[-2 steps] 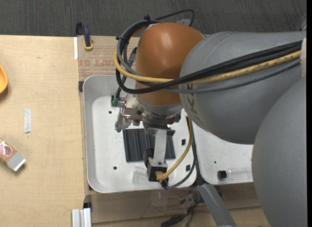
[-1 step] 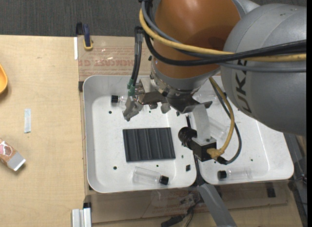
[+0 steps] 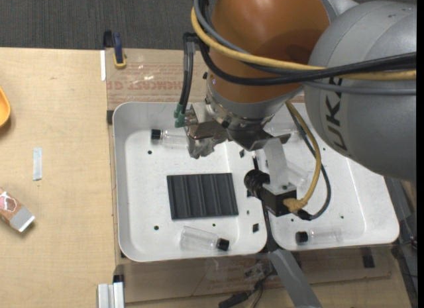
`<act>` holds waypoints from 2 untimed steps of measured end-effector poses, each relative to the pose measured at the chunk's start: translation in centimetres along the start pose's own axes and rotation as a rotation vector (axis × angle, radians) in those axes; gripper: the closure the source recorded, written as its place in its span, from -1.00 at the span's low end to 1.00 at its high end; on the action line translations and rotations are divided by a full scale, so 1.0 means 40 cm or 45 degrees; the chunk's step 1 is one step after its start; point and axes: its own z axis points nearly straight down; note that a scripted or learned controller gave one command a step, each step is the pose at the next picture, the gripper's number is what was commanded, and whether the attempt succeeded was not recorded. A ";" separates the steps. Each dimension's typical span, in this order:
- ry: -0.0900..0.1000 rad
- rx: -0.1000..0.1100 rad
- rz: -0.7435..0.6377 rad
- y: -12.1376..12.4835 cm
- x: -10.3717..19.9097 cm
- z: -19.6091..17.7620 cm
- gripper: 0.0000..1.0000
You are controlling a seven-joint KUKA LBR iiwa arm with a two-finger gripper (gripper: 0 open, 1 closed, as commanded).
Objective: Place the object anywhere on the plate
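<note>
A dark ribbed rectangular plate (image 3: 202, 195) lies flat in the left bin (image 3: 132, 187), near its middle. A clear vial with a black cap (image 3: 202, 239) lies on its side just in front of the plate, close to the bin's front wall. A second clear vial (image 3: 165, 136) rests at the bin's back left. My gripper (image 3: 198, 146) hangs over the back of the left bin, just behind the plate's far edge and right of the second vial. The arm's orange band and wrist hide most of it.
The right bin (image 3: 371, 234) holds another capped vial (image 3: 318, 236) near its front wall. A black fitting with a yellow cable (image 3: 281, 201) hangs over the divide between the bins. On the wooden bench to the left lie a small wrapped item (image 3: 14, 210) and a pale strip (image 3: 38, 164).
</note>
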 end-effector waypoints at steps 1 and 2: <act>0.005 -0.002 -0.037 -0.001 0.026 0.181 1.00; 0.005 -0.002 -0.038 -0.001 0.026 0.181 -1.00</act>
